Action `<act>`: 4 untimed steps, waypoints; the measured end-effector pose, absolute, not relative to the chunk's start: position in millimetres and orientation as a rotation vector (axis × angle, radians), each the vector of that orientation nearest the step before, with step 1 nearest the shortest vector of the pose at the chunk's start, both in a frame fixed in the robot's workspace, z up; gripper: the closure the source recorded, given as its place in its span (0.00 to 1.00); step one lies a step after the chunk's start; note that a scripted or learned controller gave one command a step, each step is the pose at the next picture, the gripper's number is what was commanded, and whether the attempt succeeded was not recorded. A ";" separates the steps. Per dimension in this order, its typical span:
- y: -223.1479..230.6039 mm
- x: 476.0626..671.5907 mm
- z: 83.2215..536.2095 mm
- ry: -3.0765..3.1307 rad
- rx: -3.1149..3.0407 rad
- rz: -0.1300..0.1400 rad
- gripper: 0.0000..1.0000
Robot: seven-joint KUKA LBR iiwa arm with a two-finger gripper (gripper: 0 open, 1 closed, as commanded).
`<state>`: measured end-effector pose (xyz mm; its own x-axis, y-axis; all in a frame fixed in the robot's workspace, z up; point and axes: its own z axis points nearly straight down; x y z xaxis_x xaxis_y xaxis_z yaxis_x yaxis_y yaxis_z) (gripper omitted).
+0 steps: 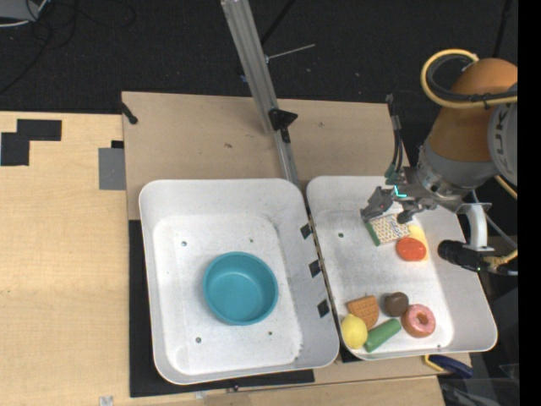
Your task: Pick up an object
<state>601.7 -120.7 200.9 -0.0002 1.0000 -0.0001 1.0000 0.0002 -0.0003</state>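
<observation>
Nearest the camera, the pile in the front corner of the right bin (473, 332) is a lemon (354, 331), a green veggie-looking piece (382, 334), a waffle-ish cracker (364, 309), a brown lump (396, 303) and a pink donut (419, 320), all touching or just beside each other and tight to the front rim, so I'd call that a bad spot to grab from, no room for fingers either side. The left bin (169, 227) just has a teal bowl (241, 288) sitting well apart from its walls. Further back in the right bin is where it's happening: the claw (390, 205) hangs right over a small checkered block (386, 228), with an orange-red ball (412, 249) just beside it. Fingers look spread and I see nothing between them, so nothing gripped yet. My guess is the block is the target. To do it well, come straight down with the fingers straddling the block's narrow sides and keep clear of the ball, which would roll if bumped. There's open bin floor toward the divider between the bins, less toward the far right wall. Behind the bins the tabletop (194, 134) carries a slanted metal rail (258, 66), so lift up, not back.
</observation>
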 end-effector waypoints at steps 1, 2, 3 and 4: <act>-120.7 601.7 200.9 -2.221 -2.221 0.001 0.00; -115.3 592.4 151.3 -2.219 -2.218 0.005 0.00; -114.8 591.2 98.3 -2.219 -2.218 0.005 0.00; -115.8 592.2 111.0 -2.219 -2.223 0.001 1.00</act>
<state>592.2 -115.8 111.0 0.0016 1.0000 -0.0001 1.0000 -0.0016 -0.0006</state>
